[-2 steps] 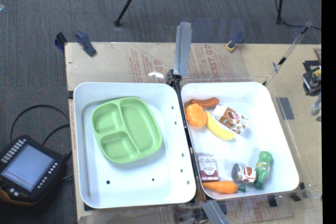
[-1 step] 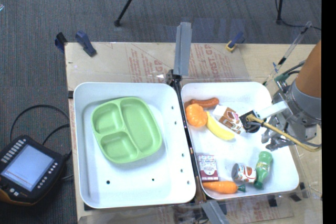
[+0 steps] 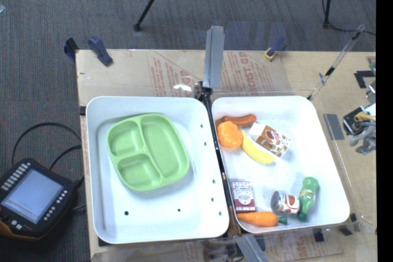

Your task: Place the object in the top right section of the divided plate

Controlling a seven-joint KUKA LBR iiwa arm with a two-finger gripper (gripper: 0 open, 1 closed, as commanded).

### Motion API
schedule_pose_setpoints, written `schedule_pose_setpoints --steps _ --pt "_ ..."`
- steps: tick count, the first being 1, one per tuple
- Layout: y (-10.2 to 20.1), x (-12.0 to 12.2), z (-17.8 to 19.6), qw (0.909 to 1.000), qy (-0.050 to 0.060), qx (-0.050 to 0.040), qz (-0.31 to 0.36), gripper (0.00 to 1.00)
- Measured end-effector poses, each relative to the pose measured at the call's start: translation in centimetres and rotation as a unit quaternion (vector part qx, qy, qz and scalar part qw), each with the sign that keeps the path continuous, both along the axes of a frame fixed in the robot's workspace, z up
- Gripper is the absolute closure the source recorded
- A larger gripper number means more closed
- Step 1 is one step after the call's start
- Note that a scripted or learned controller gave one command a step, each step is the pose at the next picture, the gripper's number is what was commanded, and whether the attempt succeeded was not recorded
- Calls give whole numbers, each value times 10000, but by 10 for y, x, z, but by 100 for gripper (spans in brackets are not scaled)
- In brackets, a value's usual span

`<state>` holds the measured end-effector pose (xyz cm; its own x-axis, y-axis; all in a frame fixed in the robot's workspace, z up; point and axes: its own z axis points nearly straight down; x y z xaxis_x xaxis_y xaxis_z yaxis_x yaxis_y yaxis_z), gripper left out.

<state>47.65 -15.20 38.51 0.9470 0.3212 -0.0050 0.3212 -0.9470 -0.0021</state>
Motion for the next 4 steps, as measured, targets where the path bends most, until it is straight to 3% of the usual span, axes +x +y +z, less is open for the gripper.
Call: schedule_pose_setpoints --steps 1,2,3,4 --pt "-61 1 42 9981 0 -2 -617 100" --pt "12 1 51 9994 -1 -3 -357 100" --pt "-61 0 50 9987 6 1 -510 100" --pt "1 1 51 10000 1 1 48 100"
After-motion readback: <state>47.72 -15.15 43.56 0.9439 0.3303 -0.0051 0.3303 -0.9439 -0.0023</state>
